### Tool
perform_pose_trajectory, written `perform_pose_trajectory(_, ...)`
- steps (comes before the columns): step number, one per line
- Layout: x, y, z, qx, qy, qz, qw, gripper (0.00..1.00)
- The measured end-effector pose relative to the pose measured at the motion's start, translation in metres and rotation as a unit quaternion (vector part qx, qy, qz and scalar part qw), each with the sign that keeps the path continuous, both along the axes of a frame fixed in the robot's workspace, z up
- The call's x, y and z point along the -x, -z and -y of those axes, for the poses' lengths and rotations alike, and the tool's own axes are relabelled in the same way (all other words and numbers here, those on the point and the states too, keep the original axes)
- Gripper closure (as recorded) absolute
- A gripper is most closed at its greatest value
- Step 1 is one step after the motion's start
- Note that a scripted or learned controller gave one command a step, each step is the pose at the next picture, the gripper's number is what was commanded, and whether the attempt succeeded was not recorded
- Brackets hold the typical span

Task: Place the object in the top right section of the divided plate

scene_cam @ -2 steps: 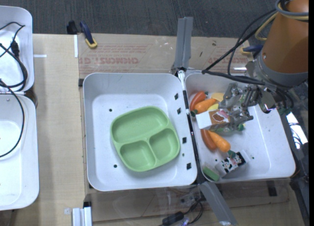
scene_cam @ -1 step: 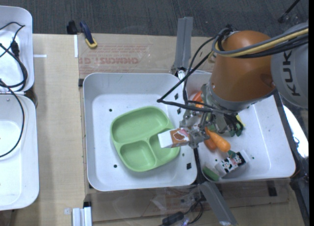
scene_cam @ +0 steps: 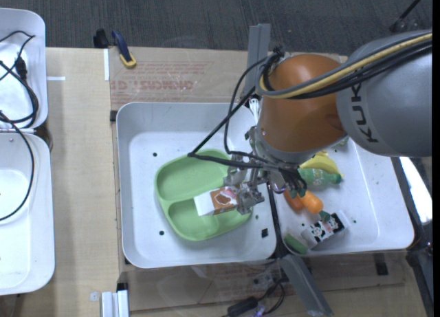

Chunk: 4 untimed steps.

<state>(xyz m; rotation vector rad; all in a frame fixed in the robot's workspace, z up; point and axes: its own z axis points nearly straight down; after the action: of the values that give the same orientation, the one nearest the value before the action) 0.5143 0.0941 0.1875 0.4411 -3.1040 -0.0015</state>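
Two-finger gripper (scene_cam: 245, 195) low over pale green divided plastic plate (scene_cam: 180, 183) in left white bin (scene_cam: 137, 192); small white-and-brown carton (scene_cam: 214, 201) lies on plate's divider ridge beside gripper; grip state: cannot tell; risk: carton straddles ridge, settles in wrong section.

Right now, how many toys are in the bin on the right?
4: a banana by the arm, a carrot below it, a cow-patterned toy lower still, and a green piece at the divider. The arm may hide others.
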Motion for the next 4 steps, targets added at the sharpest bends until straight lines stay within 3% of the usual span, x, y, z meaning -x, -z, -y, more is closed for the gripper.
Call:
perform_pose_trajectory(1, -0.008, -0.075, -0.031, -0.0011, -0.103, 0.002, 0.9946, 1.00)
perform_pose_trajectory(2, -0.023, -0.104, 0.038, -0.0034, -0.375, 0.003, 0.9269, 1.00)
perform_pose_trajectory(3, -0.090, 0.000, 0.028, -0.0043, -0.435, 0.002, 0.9003, 1.00)
perform_pose_trajectory(4, -0.076, -0.001, 0.046, -0.0048, -0.543, 0.002, 0.8399, 1.00)
